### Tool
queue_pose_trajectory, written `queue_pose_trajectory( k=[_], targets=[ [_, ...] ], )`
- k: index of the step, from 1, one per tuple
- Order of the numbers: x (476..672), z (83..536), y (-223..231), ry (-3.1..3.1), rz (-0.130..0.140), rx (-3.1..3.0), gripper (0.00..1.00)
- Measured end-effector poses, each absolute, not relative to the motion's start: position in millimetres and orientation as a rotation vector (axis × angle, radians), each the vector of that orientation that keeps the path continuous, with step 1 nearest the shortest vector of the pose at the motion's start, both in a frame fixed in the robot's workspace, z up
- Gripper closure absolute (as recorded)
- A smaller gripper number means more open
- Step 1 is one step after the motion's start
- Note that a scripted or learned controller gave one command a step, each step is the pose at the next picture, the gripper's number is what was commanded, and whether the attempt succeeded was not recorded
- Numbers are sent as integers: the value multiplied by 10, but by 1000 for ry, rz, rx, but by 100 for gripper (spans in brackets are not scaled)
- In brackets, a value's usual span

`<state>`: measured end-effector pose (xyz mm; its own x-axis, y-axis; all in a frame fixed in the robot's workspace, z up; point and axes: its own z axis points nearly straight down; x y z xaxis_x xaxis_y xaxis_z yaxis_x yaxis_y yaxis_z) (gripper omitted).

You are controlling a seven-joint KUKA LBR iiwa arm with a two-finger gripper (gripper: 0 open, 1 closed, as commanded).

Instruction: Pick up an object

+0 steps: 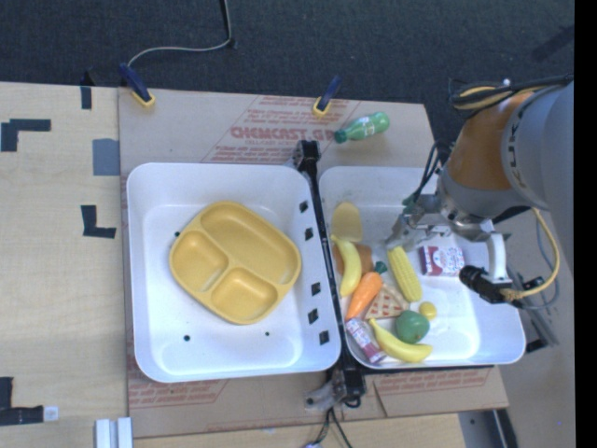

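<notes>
Hiding claw (408,234) fingertips (blurred) over corn (404,273)

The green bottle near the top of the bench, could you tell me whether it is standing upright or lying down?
Lying down. The green bottle rests on its side on the cardboard, outside both bins, its length running across the view.

Two bins sit side by side on the counter (56,250). The left bin (149,343) holds a tray (235,261). In the right bin (494,339), a corn cob (403,273) lies mid-bin under the claw (410,227), a carton (438,259) to its right. Left of the corn lie a banana (349,265) and carrot (364,295). Nearer lie a pepper (411,326) and second banana (399,343). A bottle (362,128) lies on the counter beyond the right bin.
</notes>
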<state>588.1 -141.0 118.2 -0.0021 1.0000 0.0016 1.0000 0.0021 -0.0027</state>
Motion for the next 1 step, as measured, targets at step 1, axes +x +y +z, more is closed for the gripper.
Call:
queue_pose_trajectory(
  k=[1],
  targets=[
    [5949,2672,-629,-2226,-3,-2219,100]
  ],
)
